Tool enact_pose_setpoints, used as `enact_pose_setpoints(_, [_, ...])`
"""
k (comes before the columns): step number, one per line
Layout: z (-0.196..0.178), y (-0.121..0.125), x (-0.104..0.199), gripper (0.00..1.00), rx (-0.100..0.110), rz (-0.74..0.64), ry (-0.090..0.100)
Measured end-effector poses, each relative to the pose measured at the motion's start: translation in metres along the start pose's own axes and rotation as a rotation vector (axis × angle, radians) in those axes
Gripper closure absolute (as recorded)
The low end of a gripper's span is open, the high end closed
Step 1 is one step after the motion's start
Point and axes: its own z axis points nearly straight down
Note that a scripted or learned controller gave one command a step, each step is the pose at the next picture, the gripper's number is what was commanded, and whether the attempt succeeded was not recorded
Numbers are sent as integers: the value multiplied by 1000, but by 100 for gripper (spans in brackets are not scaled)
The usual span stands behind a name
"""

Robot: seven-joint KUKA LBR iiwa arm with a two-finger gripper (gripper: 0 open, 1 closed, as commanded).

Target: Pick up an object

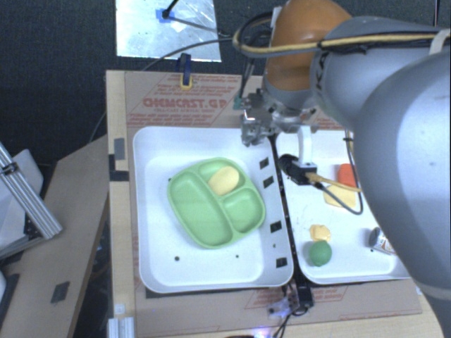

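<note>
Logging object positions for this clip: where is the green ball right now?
The green ball lies in the right bin, near its front edge, just below a small yellow piece and close to the divider between the two bins.

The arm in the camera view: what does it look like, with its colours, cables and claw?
The arm is thick, rounded and smooth grey, with a glossy orange band above the wrist. A yellowish cable and thin black cables loop beside the band and run along the grey body. Under the band sits a metal wrist block, then the claw, made of small grey metal parts.
</note>
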Motion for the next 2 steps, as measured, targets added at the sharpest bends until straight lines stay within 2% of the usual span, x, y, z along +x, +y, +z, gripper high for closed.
enact_pose_setpoints(1, [-4, 0, 15, 100, 1, 3, -1])
enact_pose_setpoints(2, [-4, 0, 14, 100, 1, 3, -2])
